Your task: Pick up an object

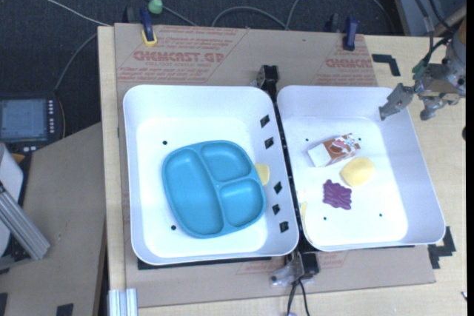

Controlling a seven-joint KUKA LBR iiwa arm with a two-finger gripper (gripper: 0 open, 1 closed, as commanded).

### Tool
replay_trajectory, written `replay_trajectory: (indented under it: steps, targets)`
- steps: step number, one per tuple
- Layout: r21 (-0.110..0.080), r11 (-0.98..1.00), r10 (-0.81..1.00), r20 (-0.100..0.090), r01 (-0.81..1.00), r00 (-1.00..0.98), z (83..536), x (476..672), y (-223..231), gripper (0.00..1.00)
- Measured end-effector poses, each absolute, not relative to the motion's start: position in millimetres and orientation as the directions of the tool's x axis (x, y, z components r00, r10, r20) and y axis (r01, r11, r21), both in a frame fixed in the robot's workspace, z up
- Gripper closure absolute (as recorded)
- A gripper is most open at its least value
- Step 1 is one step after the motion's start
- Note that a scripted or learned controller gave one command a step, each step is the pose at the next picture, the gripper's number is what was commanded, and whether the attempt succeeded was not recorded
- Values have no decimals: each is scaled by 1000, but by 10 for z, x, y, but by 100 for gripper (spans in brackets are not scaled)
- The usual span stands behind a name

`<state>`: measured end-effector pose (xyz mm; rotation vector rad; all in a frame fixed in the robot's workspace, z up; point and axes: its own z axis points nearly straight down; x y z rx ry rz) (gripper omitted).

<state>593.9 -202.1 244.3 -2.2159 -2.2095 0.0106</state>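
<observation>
My gripper (409, 106) hangs over the right bin's (400, 218) far right corner, its two fingers (390, 104) spread open with nothing between them. Inside that bin lie a white and red packet (334, 149), a pale yellow rounded piece (357, 172) and a purple grape bunch (337, 195). All three sit to the left of and nearer than the gripper, apart from it.
The left bin (141, 129) holds a blue divided plate (213, 187) with a small yellow item (262, 174) at its right edge. A black clip divider (271, 137) runs between the bins. Cables and clamps (148, 29) sit behind them.
</observation>
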Motion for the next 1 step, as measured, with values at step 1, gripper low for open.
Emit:
replay_trajectory:
  steps: [1]
  targets:
    - [-1,1,1000,1,1000,-1,2518,5965,-2015,0]
